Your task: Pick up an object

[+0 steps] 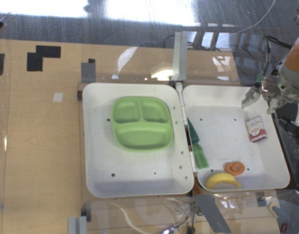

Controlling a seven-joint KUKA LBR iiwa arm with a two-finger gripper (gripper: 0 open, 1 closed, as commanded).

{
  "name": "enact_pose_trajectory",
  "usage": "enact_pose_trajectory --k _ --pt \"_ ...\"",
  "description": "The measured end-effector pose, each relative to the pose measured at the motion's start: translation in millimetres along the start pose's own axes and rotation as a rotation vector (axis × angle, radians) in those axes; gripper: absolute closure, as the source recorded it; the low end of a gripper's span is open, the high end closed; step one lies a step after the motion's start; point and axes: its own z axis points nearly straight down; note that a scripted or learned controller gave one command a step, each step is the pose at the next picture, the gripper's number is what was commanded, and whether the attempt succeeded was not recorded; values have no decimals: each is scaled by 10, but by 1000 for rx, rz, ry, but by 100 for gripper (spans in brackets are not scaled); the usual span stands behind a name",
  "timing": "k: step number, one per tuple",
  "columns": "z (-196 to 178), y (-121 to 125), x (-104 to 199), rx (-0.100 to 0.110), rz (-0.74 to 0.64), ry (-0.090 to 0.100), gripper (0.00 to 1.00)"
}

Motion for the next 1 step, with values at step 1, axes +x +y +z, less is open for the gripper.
enact_pose_trajectory --k 1 --pt "3 -1 0 1 0 0 0"
